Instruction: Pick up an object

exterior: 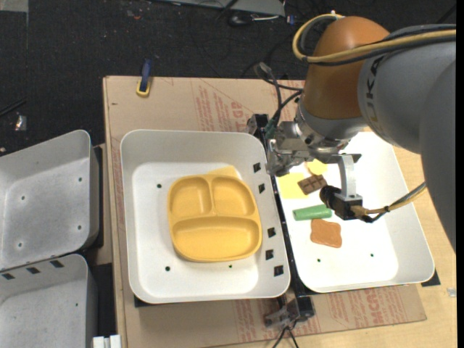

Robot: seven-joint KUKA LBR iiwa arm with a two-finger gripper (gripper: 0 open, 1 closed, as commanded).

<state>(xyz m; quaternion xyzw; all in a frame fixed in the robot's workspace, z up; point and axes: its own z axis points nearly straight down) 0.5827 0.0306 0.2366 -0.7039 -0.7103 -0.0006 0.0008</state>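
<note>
My gripper (280, 159) hangs low over the inner left edge of the right bin (384, 263), beside the wall between the two bins, and the grey wrist hides its tips. Just right of it lie a flat pale yellow piece (289, 187) and a small brown block (312, 185). Below these rest a green stick (312, 212) and an orange-brown slab (326, 233). A small yellow bit (316, 167) peeks out under the wrist. In the left bin (145, 154) sits a yellow divided plate (214, 220).
The arm's bulk covers the upper part of the right bin. A blue and yellow tool (145, 78) lies on the cardboard (188, 104) behind the left bin. White perforated panels (43, 194) stand at the far left. Cables run across the dark floor behind.
</note>
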